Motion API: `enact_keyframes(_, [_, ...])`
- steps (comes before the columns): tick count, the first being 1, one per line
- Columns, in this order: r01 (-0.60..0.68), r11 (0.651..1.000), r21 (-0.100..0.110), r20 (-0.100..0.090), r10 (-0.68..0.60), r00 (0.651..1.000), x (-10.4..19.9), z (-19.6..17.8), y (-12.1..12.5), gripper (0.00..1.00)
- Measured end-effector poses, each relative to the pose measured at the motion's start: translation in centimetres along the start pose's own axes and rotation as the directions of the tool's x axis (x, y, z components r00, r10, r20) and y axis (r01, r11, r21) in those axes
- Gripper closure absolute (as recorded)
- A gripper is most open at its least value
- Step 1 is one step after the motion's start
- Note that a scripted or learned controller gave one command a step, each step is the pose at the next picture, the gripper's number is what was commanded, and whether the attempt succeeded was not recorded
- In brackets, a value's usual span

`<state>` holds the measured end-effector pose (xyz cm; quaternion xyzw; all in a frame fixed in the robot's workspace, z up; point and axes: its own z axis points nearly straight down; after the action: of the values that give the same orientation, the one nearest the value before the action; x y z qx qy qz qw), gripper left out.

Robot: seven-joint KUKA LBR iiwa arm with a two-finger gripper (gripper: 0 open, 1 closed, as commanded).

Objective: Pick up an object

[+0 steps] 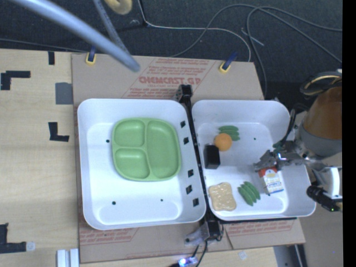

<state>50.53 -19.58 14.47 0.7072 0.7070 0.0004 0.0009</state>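
Observation:
My gripper point(270, 162) is low over the right side of the right bin point(278, 111), with the grey arm and its orange band point(325, 115) reaching in from the right. Just below the gripper, a small white carton point(272, 182) with red and blue print lies on the bin floor, its red top end touching or just under the gripper tip. In the same bin are an orange ball point(223, 142), a green leafy piece point(229, 131), a black block point(212, 156), a tan cracker point(222, 196) and a green pea pod point(249, 193).
The left bin point(89, 149) holds a green divided plate point(147, 149). A black divider with clips point(192, 149) runs between the bins. Cables trail across the dark floor behind the bench. Bare bin floor lies between the black block and the gripper.

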Motion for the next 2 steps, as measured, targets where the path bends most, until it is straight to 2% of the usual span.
enact_keyframes(1, [0.001, 1.0, 0.0, 0.0, -0.001, 1.0, 0.0, -5.2, -1.0, 1.0])
enact_keyframes(2, [0.002, 1.0, 0.0, 0.0, -0.002, 1.0, 0.0, -8.9, -0.9, 1.0])
